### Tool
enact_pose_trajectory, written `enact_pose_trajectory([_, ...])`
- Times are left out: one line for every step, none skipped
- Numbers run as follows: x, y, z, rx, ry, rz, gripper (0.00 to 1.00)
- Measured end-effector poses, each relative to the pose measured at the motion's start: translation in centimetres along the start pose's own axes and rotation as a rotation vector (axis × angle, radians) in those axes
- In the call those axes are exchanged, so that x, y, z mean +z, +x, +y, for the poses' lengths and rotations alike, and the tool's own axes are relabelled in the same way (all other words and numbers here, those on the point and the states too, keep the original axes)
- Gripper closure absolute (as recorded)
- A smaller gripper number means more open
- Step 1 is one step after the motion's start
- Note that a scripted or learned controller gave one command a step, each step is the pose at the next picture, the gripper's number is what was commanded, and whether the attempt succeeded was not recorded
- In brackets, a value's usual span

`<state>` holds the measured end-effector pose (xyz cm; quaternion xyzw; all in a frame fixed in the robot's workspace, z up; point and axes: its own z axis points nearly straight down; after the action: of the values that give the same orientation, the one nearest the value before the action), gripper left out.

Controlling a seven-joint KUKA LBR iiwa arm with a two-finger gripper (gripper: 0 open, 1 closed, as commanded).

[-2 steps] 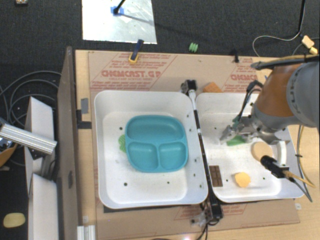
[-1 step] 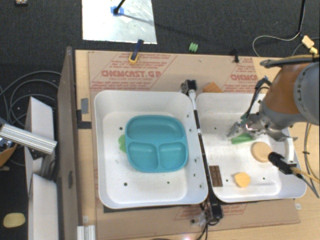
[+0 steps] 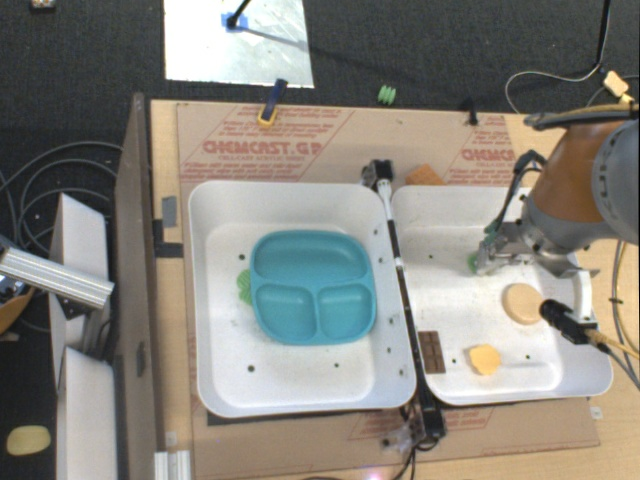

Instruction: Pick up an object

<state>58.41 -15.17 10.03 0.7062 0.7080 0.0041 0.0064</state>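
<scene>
The pincer (image 3: pixel 487 259), its state unclear, hangs over the right bin (image 3: pixel 440 228), whose middle lies bare; the cardboard (image 3: pixel 300 133) reads "CHEMCAST".

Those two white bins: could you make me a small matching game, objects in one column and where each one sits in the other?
Objects:
1. teal divided plate
2. round tan disc
3. small yellow piece
4. brown chocolate-like bar

Places:
A. right bin, near its front edge
B. middle of the left bin
C. right bin, beside the divider between the bins
D. right bin, just below the gripper

Pairs: 1-B, 2-D, 3-A, 4-C
</scene>
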Motion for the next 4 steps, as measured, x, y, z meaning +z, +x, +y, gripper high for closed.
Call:
enact_pose_trajectory([-6.6, -5.9, -0.9, 0.005, 0.008, -0.002, 1.00])
enact_pose_trajectory([-6.2, -5.5, -0.9, 0.001, 0.012, 0.002, 0.00])
enact_pose_trajectory([-0.2, -5.4, -4.9, 0.003, 0.021, 0.005, 0.00])
enact_pose_trajectory([1.6, -2.8, 4.4, -0.008, 0.005, 0.001, 0.00])
